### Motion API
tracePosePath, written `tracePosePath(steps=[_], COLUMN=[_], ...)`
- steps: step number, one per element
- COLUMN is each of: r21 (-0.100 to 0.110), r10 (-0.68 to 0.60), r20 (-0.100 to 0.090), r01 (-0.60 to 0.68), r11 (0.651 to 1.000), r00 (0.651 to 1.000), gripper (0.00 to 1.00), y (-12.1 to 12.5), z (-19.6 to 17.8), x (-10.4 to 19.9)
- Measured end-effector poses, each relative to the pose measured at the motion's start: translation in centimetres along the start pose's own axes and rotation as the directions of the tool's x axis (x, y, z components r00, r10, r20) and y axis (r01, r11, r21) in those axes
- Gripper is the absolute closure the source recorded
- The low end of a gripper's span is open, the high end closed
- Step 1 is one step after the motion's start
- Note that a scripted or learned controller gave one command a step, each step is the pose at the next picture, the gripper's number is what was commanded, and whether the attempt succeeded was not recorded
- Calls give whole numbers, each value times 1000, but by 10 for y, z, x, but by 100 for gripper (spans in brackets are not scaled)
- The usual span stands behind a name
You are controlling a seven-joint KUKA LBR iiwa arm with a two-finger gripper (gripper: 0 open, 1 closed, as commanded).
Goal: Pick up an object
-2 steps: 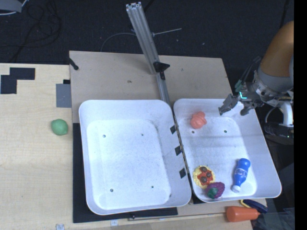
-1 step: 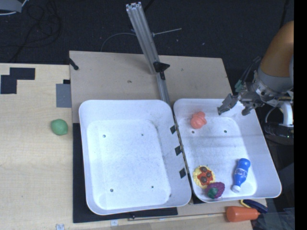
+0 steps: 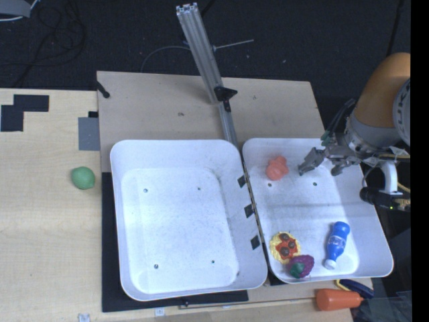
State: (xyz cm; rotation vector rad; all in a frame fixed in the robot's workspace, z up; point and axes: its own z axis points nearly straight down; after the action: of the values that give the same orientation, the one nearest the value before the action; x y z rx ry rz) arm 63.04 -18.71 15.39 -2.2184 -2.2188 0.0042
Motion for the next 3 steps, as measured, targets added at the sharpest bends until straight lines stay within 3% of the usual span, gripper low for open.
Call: tracePosePath(steps=[1, 2, 3], r21=[-1, -3, -5], r10=[-1, -1, -2], r20=[0, 1, 1], r01=[1, 1, 2], r11=[1000, 1000, 1000], r00=[1000, 1000, 1000], gripper=[0, 0, 100], y=[7, 7, 7], z=[47, 64, 52], x=[3, 4, 3])
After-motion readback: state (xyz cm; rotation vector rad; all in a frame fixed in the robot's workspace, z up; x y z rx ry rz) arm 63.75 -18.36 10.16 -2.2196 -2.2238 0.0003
